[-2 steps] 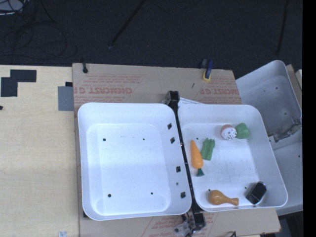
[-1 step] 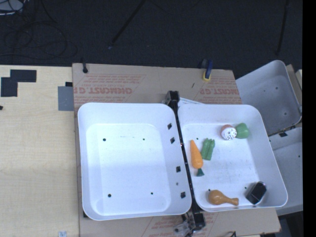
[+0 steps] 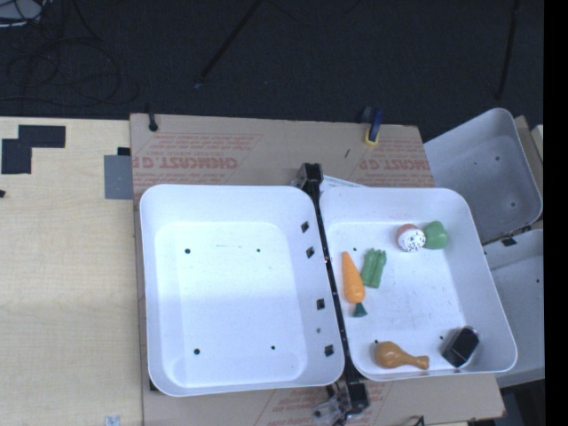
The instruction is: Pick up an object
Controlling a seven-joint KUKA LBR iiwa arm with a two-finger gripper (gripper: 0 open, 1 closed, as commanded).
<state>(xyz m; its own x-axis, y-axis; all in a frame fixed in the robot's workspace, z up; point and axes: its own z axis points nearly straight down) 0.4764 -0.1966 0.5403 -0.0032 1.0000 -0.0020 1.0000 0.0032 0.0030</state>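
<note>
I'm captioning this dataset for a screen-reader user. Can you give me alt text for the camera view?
Two shallow white bins sit side by side on a cardboard-covered bench. The right bin holds an orange carrot, a green vegetable, a white speckled ball touching a green piece, a tan drumstick and a black block.

"CHEMCRZT" upside down on cardboard (image 3: 191, 161)

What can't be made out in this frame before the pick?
- Black object, camera view: too small and dark to identify; sits in the right bin near its front right corner.
- White speckled ball and green piece: touching or merely adjacent, too small to tell.
- Orange-brown item: shape blurred, maybe a toy drumstick.
- Carrot and green bundle: contact unclear at this resolution.
</note>
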